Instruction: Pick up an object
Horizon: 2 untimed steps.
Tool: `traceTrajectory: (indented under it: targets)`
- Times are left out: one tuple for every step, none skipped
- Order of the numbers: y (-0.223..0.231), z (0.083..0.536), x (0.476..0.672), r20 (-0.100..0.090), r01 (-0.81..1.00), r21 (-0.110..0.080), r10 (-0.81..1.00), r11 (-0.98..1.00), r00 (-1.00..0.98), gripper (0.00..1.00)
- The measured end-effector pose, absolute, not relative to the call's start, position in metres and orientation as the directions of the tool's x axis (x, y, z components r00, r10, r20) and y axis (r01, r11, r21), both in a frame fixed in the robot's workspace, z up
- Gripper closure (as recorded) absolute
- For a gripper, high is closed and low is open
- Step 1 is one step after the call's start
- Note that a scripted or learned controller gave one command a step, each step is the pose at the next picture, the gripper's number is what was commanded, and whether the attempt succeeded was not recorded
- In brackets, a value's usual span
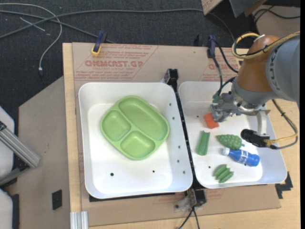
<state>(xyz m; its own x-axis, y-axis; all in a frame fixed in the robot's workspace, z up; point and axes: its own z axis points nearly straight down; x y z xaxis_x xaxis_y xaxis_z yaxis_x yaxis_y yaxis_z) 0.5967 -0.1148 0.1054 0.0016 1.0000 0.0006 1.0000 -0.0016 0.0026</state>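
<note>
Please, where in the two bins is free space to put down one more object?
Left bin: bare floor around the green divided plate, widest at its near edge. Right bin: bare far-left corner. Crowded near the orange block, green pieces and blue bottle.

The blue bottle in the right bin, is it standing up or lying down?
Lying down. The blue bottle rests on its side on the floor of the right bin, its white cap end pointing left.
</note>
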Motion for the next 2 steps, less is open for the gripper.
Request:
traceTrajectory:
  targets:
    - [-0.115,0.117,0.597,0.000,1.000,0.003,1.000,-0.001,0.001,1.00]
    - [-0.115,0.181,0.604,-0.002,1.000,0.008,1.000,0.001,-0.001,1.00]
